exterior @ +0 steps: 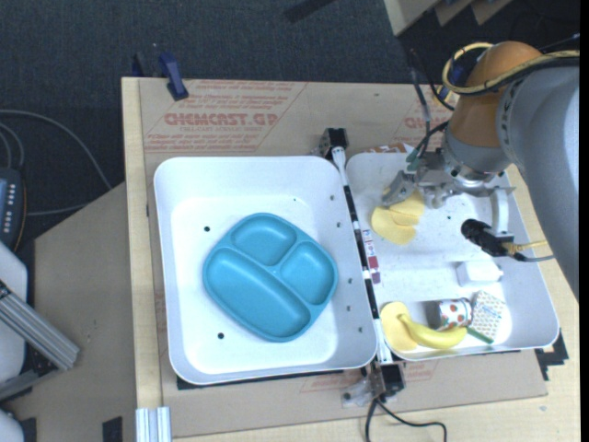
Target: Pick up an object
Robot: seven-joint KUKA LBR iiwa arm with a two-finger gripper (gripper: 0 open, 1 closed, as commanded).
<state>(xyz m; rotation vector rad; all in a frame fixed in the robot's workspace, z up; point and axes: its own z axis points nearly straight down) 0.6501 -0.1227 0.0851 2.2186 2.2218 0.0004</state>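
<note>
The claw (pixel 411 186), its fingers spread apart and holding nothing, hangs low at the far end of the right-hand shallow white bin (pixel 525 316), and the pale yellow soft lumpy object (pixel 398 223) lies just beside and below it, toward the camera

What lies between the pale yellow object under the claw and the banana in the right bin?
In the camera view, bare white bin floor separates the pale yellow object from the banana.
</note>
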